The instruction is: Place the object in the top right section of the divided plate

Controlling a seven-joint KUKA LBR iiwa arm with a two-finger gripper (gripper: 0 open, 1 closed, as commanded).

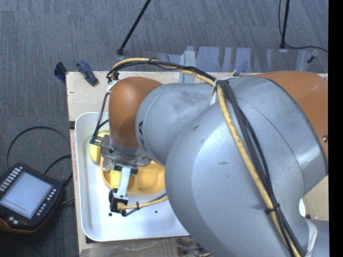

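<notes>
A yellow divided plate [148,182] lies in the left white bin [90,208], mostly covered by the arm. My gripper [122,164] hangs straight down over the plate's left half, under the orange wrist band [128,108]. The wrist body hides the gripper's tips and whatever lies beneath it. Yellow slivers of the plate show to the left of the wrist and to its lower right. The plate's sections and any object on it are hidden.
The big grey arm [230,159] covers the right bin and most of the bench. Bare white bin floor shows at the front left. Blue clamps [86,72] sit at the bench's back left corner. A teach pendant [25,196] lies on the floor at left.
</notes>
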